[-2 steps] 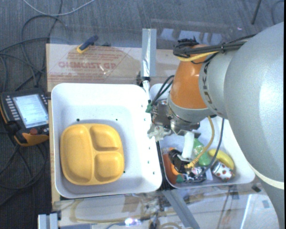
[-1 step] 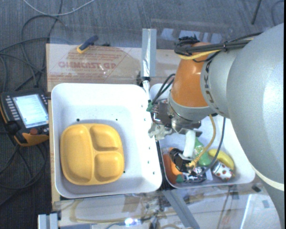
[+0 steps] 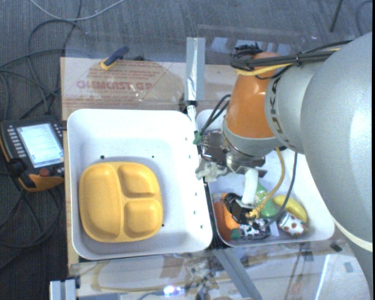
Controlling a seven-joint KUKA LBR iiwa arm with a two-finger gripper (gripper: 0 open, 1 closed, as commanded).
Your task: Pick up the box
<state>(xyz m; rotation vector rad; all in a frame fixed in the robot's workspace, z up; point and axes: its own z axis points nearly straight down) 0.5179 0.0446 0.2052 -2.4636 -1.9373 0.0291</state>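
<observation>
— Box?
— Small, white with red marks [image 3: 292, 225]. It lies at the right bin's [image 3: 322, 225] 5 o'clock corner.
— Pose?
— Tilted, just at 5 o'clock of the banana [image 3: 287, 205]. Its edges are too blurred to read.

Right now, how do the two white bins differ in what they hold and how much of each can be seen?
The left bin holds a single yellow divided tray, while the right bin holds a clutter of small things, a banana among them. The left bin lies open to view; the right bin is largely covered by the arm. Both are shallow, white and side by side.
</observation>
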